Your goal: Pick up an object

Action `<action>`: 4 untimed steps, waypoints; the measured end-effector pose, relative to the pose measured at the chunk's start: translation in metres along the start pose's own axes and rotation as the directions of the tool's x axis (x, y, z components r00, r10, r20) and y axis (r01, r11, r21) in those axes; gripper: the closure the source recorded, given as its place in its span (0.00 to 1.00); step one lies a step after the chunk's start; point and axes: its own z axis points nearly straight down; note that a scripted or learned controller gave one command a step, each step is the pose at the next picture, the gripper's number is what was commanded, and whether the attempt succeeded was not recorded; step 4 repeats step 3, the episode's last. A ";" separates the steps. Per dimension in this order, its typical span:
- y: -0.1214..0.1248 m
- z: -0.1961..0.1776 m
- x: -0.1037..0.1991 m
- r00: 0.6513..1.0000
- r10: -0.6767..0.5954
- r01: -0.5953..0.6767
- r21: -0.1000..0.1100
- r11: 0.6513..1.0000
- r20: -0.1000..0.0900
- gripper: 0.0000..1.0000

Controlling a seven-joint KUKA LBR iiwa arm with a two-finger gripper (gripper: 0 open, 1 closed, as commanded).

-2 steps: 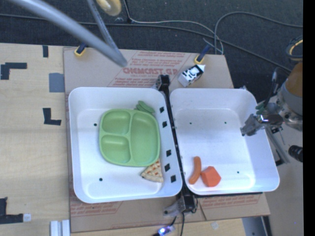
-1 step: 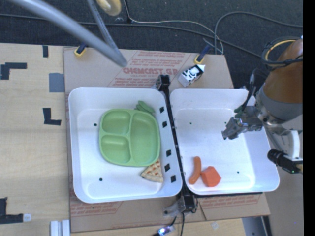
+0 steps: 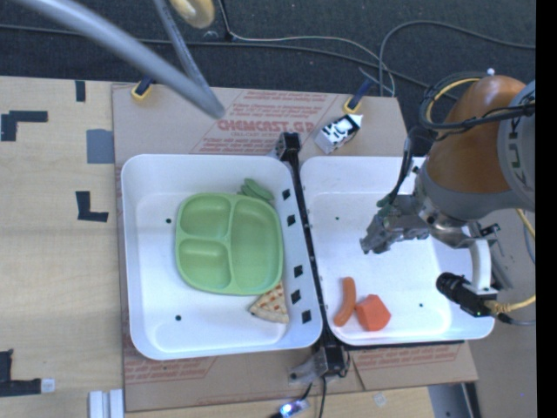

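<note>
Eyeing the orange block at 6 o'clock in the right bin, touching the carrot stick | we judge it light, stiff; pinch flat sides | gripper at 12 o'clock above, jaw state unclear to us

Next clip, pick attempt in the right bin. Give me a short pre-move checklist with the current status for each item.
1. Targets in right bin: orange hot dog and red block lie there: ok.
2. Gripper carries nothing visible: ok.
3. Gripper over a target: it hangs beyond both, toward the bin's far side: not ok.
4. Jaws' opening: cannot tell.
5. Targets apart for a clean grasp: they lie nearly touching: not ok.
</note>
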 end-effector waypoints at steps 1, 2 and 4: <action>0.006 0.014 0.052 1.000 0.000 0.000 0.002 1.000 0.000 1.00; 0.015 0.023 0.106 1.000 0.000 0.000 0.000 1.000 0.001 1.00; 0.023 0.006 0.158 1.000 -0.001 0.001 -0.001 1.000 -0.001 1.00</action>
